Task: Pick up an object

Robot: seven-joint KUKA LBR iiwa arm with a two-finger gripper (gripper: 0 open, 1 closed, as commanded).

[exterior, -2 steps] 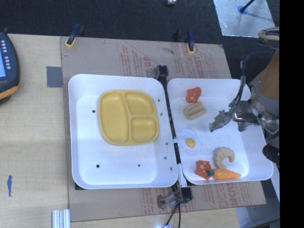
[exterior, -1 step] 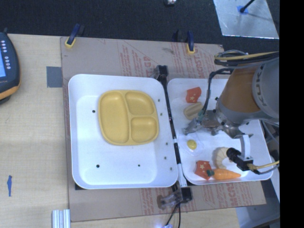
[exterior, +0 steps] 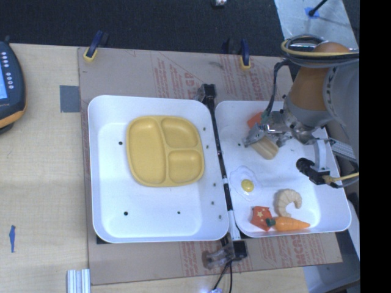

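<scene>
My gripper [exterior: 264, 137] hangs low over the upper part of the right bin [exterior: 333, 224]. A tan block-shaped piece [exterior: 267, 149] lies right under it, touching or nearly touching it. A red-orange piece [exterior: 254, 119] peeks out just behind the gripper. Farther toward the front of that bin lie a fried egg [exterior: 246, 185], a pale shrimp [exterior: 288, 200], an orange carrot [exterior: 292, 224] and a small red piece [exterior: 261, 216].
The left bin [exterior: 110, 218] holds a yellow divided plate [exterior: 165, 149]. A black clip [exterior: 208, 93] sits where the two bins meet at the back. A handheld controller [exterior: 8, 84] lies at the bench's left edge.
</scene>
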